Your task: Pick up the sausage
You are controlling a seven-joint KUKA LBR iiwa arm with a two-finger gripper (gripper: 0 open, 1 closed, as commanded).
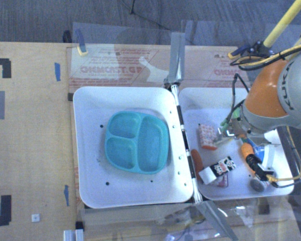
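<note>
Nearest, by the front wall of the right bin, a small grey thing lay too blurred to name. Left of it sat one white-and-black box, its print too small to read. Just beside the box, along the bin's left wall, lay the single sausage, reddish-brown, loose and apart from the gripper. Farther back were one short orange piece and, touching it, one pink patterned packet.

The gripper hung just right of those two. Whether its grip was spread or pressed together could not be told, as the arm's grey and orange bulk covered much of the bin's right side.

The left bin held one teal plate with three compartments. That made two bins on the surface.
</note>
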